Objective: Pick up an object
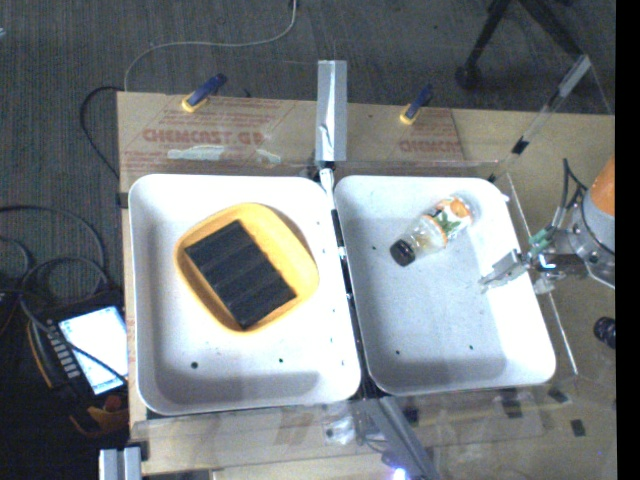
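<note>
We are seeing the arm coming in from the right edge, mostly cropped. Orange band is showing at the far right, with grey wrist housing just below it. The gripper is pointing left and slightly down in the view, with the wrist sitting level with the middle of the frame height. We are seeing thin metallic fingers sticking out leftward from the wrist body, too small and blurred for us to be reading their spacing.
</note>
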`<action>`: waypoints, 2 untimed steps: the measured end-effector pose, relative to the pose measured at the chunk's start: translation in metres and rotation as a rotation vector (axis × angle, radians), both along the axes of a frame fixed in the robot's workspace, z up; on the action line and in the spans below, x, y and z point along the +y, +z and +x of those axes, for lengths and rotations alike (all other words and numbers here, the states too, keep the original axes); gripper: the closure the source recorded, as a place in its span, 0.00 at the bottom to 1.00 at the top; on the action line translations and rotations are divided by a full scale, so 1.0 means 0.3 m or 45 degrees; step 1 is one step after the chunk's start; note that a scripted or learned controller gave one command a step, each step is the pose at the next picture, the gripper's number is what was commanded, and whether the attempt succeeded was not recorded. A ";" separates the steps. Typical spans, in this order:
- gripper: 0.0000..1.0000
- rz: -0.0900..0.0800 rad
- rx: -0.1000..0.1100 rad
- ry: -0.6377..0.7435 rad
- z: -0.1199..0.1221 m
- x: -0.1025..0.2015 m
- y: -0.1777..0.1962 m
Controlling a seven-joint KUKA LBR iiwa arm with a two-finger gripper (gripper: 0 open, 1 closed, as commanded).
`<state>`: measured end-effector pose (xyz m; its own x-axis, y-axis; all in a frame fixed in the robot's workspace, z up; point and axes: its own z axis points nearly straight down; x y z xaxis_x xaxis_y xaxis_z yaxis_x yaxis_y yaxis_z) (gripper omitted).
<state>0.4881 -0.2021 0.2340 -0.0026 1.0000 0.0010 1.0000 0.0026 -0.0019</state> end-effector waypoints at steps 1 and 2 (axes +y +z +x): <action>0.00 -0.002 -0.002 0.104 0.244 0.073 -0.077; 0.00 -0.001 -0.001 0.180 0.110 -0.029 -0.182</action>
